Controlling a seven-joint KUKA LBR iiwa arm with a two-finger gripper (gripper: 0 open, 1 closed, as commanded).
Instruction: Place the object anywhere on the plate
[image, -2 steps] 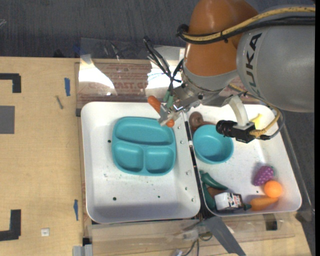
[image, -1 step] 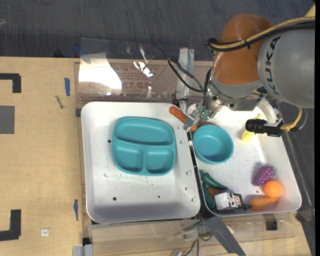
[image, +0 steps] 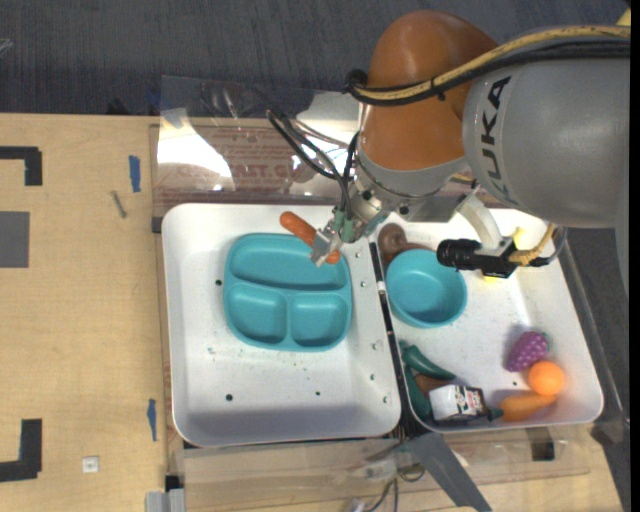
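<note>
While the tool (image: 328, 248) hovers over the teal plate's (image: 285, 292) back rim, its fingers pinch an orange carrot (image: 298, 227) sticking out behind that rim.

A pale wooden bench top (image: 70, 330) is seen toward nine o'clock. Dark grey floor (image: 200, 40) is shown toward twelve o'clock.

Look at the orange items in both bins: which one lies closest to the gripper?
The orange carrot-shaped piece at the teal divided plate's top edge, beside the gripper. The round orange fruit and orange piece lie in the other bin's corner.
</note>
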